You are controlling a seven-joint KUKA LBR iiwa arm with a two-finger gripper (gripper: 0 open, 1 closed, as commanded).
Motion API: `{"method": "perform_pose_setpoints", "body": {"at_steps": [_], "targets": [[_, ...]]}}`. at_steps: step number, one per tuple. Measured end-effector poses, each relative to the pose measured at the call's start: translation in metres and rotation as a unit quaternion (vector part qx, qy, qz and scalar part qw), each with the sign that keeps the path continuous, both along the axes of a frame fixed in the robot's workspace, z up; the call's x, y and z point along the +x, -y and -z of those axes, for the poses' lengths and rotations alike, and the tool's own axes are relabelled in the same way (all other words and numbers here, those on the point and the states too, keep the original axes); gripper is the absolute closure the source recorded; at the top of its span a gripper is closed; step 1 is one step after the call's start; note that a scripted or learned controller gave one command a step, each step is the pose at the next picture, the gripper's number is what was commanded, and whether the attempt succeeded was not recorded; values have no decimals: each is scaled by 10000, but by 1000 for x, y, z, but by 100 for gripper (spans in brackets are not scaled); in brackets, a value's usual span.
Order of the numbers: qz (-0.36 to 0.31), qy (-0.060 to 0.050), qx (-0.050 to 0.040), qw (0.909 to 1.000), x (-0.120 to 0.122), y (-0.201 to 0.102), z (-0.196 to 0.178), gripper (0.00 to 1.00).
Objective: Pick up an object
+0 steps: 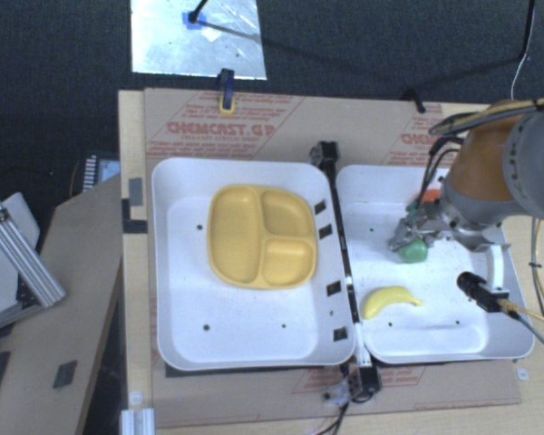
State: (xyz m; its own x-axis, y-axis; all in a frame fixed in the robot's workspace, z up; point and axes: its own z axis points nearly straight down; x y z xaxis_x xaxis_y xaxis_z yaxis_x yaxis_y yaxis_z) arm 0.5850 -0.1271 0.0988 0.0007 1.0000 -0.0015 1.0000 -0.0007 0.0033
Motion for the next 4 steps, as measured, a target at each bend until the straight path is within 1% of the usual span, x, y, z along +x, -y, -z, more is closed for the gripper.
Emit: {"method": "perform_pose_setpoints", "body": {"at_steps": [1,2,3,4], "targets": [[5,14,-1,10000,-6,6,-59,100],[-23,18,-1,10000,-2,6,-123,100],[-27,-2,5,10000,-1,6,-148,100],[-52,-11,15,10000,-4,-53,-136,100]]}}
